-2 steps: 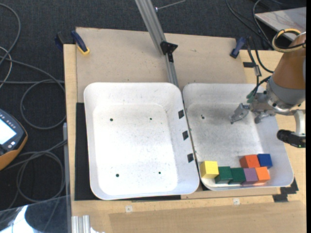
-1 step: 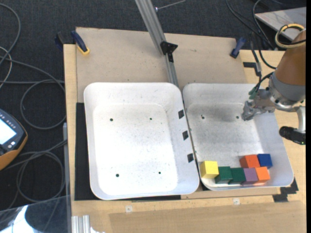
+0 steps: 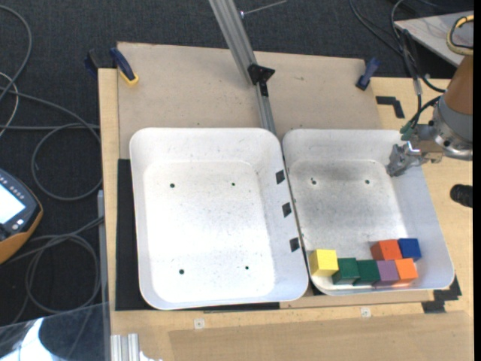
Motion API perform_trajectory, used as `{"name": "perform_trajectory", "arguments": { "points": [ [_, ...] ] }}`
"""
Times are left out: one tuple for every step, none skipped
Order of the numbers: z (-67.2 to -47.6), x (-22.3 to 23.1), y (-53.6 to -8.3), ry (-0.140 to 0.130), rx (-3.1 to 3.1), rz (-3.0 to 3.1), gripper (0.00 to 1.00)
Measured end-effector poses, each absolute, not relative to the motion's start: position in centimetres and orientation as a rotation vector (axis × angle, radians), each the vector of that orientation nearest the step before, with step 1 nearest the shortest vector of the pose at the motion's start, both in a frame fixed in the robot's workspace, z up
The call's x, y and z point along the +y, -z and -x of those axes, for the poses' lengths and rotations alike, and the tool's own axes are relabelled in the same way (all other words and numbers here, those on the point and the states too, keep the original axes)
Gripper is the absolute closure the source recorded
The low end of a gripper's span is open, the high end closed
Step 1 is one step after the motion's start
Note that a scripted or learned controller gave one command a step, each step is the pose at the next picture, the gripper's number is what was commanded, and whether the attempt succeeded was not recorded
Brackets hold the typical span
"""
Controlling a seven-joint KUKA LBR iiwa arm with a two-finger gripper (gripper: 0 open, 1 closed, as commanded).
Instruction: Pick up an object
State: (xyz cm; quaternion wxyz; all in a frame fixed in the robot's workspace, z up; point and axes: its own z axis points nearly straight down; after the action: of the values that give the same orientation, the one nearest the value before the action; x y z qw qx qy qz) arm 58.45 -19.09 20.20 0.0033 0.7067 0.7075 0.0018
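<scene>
- Two shallow white bins sit side by side on the bench: the left bin (image 3: 150,164) in the middle-left of the frame and the right bin (image 3: 338,194) in the middle-right, their inner rims touching.
- The blocks number seven, all clustered along the lower edge of the right bin, in the lower right of the frame.
- One yellow block (image 3: 325,261) lies at the left end of the cluster.
- Two green blocks (image 3: 356,271) sit just right of the yellow one, side by side.
- One purple block (image 3: 387,271) touches the green pair on its right.
- One red block (image 3: 388,250) stands above the purple one in the frame, with one blue block (image 3: 409,247) beside it to the right.
- One orange block (image 3: 406,269) closes the cluster at the lower right, under the blue.
- One gripper (image 3: 397,161) hangs at the right side of the frame, over the upper right corner of the right bin, well apart from the blocks.
- Whether it is spread or closed cannot be told at this size; nothing is visible in its grasp.
- Two blue clamps hold the bench board's far edge: one (image 3: 124,66) at upper left, one (image 3: 367,74) at upper right.
- One grey metal pole (image 3: 240,43) slants from the top of the frame to the gap between the bins.
</scene>
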Motion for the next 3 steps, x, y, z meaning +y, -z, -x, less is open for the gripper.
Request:
{"name": "perform_trajectory", "arguments": {
  "points": [
    [-58.5,-19.1,-20.3,-0.003,2.221,-2.218,1.00],
    [-57.5,-14.3,-21.7,-0.003,2.230,-2.217,1.00],
    [-56.6,-8.6,-23.1,-0.004,2.232,-2.215,1.00]
  ]
}}
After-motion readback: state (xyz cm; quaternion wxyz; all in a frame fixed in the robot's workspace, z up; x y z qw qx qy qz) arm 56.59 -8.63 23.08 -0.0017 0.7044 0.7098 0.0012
